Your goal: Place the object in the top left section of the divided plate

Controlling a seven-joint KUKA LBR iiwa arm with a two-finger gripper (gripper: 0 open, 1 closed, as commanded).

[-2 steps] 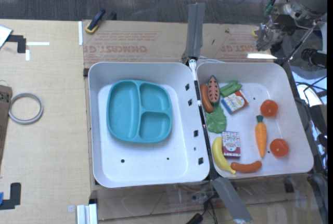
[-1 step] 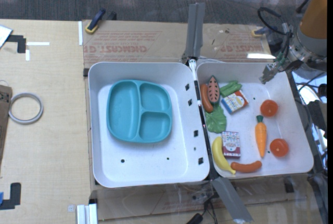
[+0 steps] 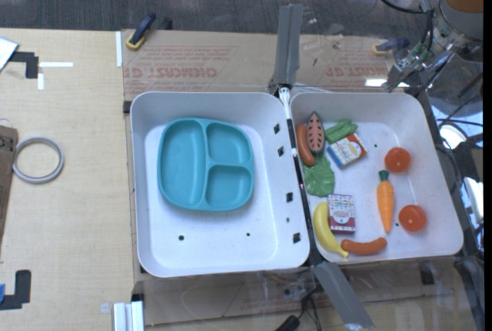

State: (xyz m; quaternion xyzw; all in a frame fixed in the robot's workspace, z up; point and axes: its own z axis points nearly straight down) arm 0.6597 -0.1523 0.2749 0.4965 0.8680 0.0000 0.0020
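Half-hidden claw (image 3: 416,64) at frame corner

A teal three-section plastic plate (image 3: 206,165) is seen in the glossy white left bin (image 3: 154,245). Over in the white right bin (image 3: 430,130), a yellow toy banana (image 3: 326,231), an orange toy carrot with a green top (image 3: 385,199) and two orange-red toy tomatoes (image 3: 397,160) are spotted.
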